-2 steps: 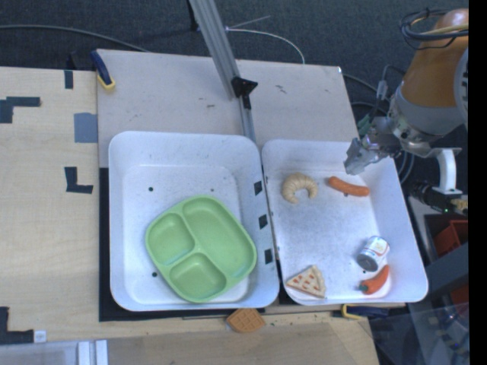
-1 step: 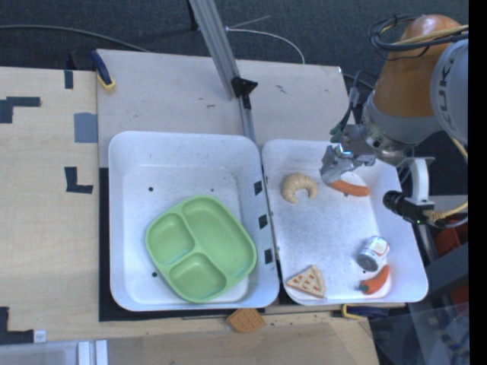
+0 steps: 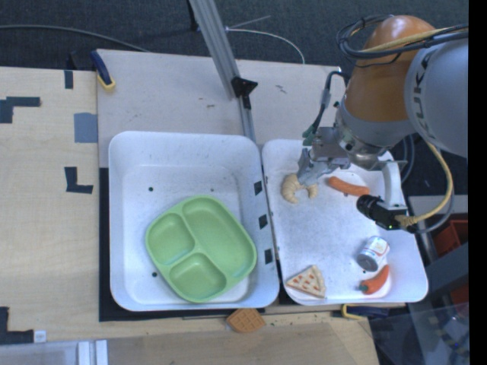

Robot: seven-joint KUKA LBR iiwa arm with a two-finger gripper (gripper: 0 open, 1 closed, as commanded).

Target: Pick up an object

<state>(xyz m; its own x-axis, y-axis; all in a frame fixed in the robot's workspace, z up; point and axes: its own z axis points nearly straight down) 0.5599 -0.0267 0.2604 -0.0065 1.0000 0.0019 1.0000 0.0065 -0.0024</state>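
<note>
Right white bin (image 3: 411,280), gripper (image 3: 307,175) low by the croissant (image 3: 296,188) (finger spread impossible to tell).

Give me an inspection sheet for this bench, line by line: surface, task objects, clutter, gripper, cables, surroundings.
Surface: two shallow white bins, left bin and right bin, side by side on a tan bench.
Job's things: in right bin, tan croissant toy, orange carrot toy, small silver can, triangular pizza slice toy, orange-red chili toy.
Clutter: green divided plate in left bin; brown waffle piece outside bins.
Grippers: gripper at the croissant; grip unclear.
Cables: black cables over arm.
Surroundings: dark floor.
</note>
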